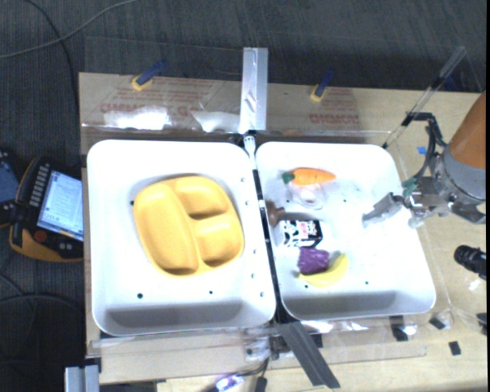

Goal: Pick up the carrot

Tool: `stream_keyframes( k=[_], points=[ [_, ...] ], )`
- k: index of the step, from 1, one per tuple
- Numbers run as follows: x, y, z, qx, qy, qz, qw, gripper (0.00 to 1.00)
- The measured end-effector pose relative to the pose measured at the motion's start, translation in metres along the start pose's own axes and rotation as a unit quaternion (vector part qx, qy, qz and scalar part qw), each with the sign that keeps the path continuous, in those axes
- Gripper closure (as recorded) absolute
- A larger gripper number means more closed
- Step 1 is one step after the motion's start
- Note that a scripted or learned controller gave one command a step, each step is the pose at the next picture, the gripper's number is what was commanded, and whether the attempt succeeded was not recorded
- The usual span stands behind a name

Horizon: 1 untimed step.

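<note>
pincer [379, 211] hangs well apart from carrot [311, 175].

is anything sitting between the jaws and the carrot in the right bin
Nothing visible does. The carrot lies near the far wall of the right bin, and the gripper sits toward its right side, with bare white floor between them. The purple grapes and banana lie nearer the front, off that line.

Dark carpet floor [33, 333] surrounds a pale wooden bench [367, 100].
</note>
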State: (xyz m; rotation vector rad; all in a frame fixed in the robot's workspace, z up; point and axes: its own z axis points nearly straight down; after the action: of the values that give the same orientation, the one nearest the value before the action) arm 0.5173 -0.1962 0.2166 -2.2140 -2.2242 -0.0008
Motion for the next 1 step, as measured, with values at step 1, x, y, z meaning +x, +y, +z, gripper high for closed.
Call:
stream_keyframes(
  k=[1],
  points=[
    [0.0535,0.0647,0.0572,0.0,-0.002,-0.05,0.9988,0.0]
  ],
)
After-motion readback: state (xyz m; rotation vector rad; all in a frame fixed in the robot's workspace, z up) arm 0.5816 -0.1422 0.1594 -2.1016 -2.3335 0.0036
